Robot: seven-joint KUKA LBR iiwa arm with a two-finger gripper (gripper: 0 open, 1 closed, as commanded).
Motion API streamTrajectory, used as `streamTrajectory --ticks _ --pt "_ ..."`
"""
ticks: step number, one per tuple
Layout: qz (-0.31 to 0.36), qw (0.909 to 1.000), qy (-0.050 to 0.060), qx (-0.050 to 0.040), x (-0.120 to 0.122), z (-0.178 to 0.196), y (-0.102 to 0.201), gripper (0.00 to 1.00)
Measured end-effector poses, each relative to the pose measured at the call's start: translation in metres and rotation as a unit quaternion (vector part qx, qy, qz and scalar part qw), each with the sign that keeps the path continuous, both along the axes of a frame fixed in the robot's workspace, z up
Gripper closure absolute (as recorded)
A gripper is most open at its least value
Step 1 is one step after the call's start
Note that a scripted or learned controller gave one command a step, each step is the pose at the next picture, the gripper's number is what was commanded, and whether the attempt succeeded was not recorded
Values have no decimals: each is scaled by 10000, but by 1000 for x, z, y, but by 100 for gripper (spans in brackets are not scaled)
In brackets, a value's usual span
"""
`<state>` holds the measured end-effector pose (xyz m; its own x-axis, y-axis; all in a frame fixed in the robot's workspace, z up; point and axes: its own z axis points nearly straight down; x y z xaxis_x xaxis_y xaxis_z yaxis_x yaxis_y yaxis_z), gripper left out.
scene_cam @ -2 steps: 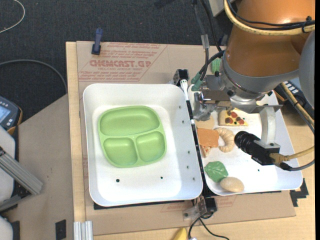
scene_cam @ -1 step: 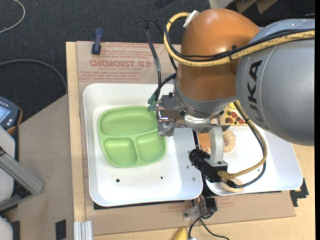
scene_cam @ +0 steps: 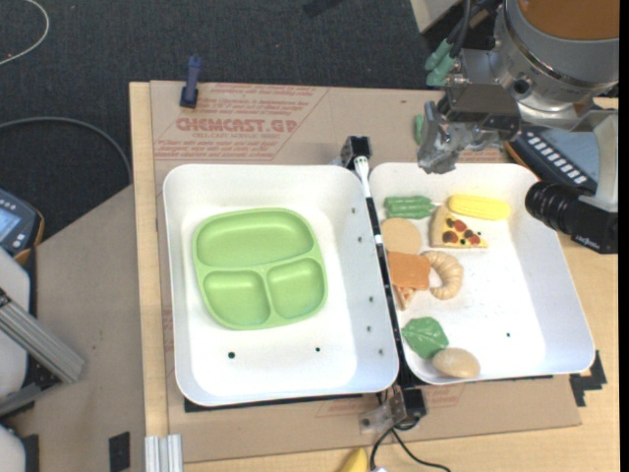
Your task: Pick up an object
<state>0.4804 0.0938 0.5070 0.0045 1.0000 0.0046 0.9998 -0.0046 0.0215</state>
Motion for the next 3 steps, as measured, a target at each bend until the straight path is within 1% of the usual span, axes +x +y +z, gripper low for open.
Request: streamTrajectory --ticks 1,2,3 --pt "75 9999 83 -2 7 29 100 100" --pt "43 9998 186 -53 -4 -115 133 100" --pt "30 10000 20 18 10 37 125 100"
